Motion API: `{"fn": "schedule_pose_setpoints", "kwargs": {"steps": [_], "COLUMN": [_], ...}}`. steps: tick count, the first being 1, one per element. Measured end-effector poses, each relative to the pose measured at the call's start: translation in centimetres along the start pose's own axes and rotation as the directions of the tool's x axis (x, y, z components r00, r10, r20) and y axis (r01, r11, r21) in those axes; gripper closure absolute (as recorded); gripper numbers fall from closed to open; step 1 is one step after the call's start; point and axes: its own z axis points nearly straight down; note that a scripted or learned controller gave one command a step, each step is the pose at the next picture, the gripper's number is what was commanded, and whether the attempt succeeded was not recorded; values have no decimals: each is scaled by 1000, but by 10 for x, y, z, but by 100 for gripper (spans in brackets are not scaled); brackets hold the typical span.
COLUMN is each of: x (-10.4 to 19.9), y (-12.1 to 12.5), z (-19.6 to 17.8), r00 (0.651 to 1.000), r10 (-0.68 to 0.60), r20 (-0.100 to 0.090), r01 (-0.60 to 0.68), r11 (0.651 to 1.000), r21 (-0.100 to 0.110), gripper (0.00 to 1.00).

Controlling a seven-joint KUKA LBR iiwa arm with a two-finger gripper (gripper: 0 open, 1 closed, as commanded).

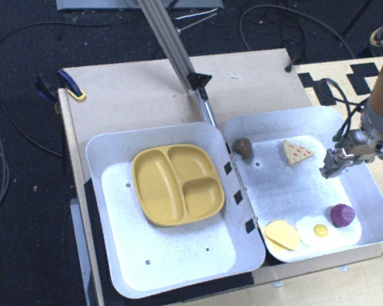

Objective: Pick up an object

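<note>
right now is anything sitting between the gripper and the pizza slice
Nothing visible does. The gripper hangs over bare bin floor, with the pizza slice just to its left in the camera view.

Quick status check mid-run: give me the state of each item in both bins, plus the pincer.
Yellow divided plate: upright in the left bin, compartments bare.
Brown piece: right bin, far left corner.
Pizza slice: lying flat, untouched.
Yellow slice: flat, touching the fried egg.
Fried egg: flat at the near rim.
Purple piece: resting beside the egg.
Pincer: over the right bin's right side, holding nothing visible.
</note>
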Motion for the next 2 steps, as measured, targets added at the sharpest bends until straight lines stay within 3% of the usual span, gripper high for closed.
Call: {"fn": "schedule_pose_setpoints", "kwargs": {"steps": [2], "x": [116], "y": [-3], "z": [-16], "r00": [1000], "r10": [-6], "r20": [-4], "r01": [6], "r11": [1000], "r21": [5], "gripper": [100]}}
